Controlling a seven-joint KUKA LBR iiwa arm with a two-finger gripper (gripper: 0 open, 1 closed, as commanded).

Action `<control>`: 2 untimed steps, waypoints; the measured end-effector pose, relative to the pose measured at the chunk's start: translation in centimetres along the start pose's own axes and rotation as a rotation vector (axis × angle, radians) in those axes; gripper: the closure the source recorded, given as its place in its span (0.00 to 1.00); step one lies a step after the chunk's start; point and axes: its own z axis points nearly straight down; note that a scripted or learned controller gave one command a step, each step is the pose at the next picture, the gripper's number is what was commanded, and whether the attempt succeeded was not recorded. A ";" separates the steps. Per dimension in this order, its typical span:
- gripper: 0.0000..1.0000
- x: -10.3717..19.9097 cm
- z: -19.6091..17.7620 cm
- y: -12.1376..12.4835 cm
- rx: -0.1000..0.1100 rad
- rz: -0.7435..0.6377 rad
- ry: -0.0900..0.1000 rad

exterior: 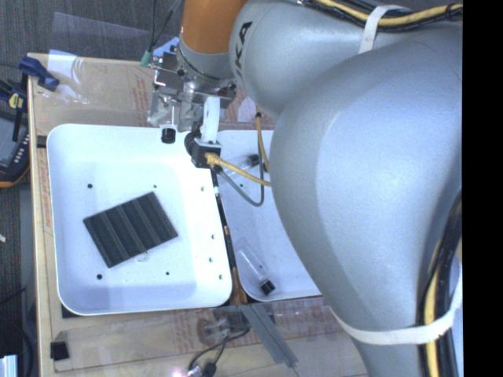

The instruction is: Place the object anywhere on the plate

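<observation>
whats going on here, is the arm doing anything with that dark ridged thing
A grey KUKA arm reaches in from the right, with its gripper over the top edge of the left bin. The dark ridged plate lies flat in that bin, apart from the gripper. Nothing shows on the plate yet.

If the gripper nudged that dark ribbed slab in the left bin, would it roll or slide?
The slab lies flat, so it would probably slide, not roll. Its straight edges suggest it is stiff. Lying low on the bin floor, it may be awkward to pinch.
</observation>
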 end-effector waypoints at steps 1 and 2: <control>1.00 9.6 -2.3 -2.4 -0.001 -0.136 0.000; 1.00 11.2 -3.0 -2.8 -0.002 -0.621 -0.001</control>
